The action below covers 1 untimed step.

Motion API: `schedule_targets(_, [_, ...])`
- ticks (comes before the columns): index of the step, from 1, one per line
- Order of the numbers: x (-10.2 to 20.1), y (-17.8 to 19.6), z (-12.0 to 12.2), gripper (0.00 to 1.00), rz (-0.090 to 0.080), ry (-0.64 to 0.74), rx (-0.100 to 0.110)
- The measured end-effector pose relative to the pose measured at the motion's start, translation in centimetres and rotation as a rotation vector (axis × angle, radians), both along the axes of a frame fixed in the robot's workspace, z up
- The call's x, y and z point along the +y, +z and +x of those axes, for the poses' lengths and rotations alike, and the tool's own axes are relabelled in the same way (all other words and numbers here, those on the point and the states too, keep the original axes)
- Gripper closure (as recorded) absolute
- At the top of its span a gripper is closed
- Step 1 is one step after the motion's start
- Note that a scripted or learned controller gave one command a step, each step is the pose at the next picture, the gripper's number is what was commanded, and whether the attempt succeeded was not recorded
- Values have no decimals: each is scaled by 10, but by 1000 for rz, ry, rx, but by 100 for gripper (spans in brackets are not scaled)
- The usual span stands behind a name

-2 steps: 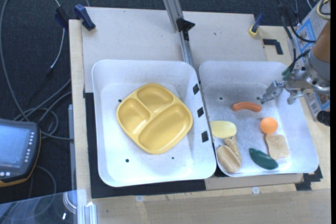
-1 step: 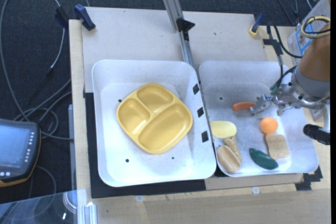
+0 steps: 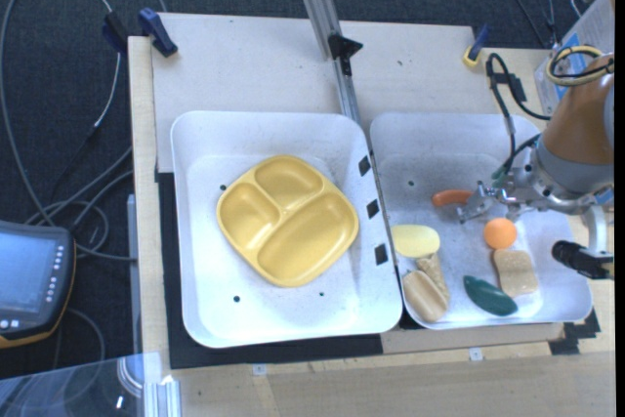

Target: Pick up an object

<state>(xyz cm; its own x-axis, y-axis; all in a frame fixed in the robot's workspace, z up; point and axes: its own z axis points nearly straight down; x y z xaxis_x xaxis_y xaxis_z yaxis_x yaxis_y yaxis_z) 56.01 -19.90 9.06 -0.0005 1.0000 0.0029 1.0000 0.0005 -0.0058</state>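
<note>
The right bin [image 3: 391, 146] holds several toy foods. An orange carrot-like piece [image 3: 450, 197] lies near the middle, with a small orange ball [image 3: 500, 232] to its right. A yellow lemon shape [image 3: 415, 239], a tan bun [image 3: 427, 288], a bread slice [image 3: 515, 271] and a dark green piece [image 3: 488, 296] lie along the front. My gripper [image 3: 485, 199] hangs low in this bin, just right of the carrot-like piece's end and above-left of the ball. Nothing is visibly held.
The left bin [image 3: 195, 151] bears a yellow divided plate [image 3: 287, 220]. A metal rail [image 3: 322, 5] runs down between the bins. The arm with its orange band [image 3: 576, 112] and black cables [image 3: 503, 88] fills the right bin's far right side.
</note>
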Motion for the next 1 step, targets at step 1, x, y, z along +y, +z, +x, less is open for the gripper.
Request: schedule_targets(1, [0, 13, 2, 100, -1, 1, -6])
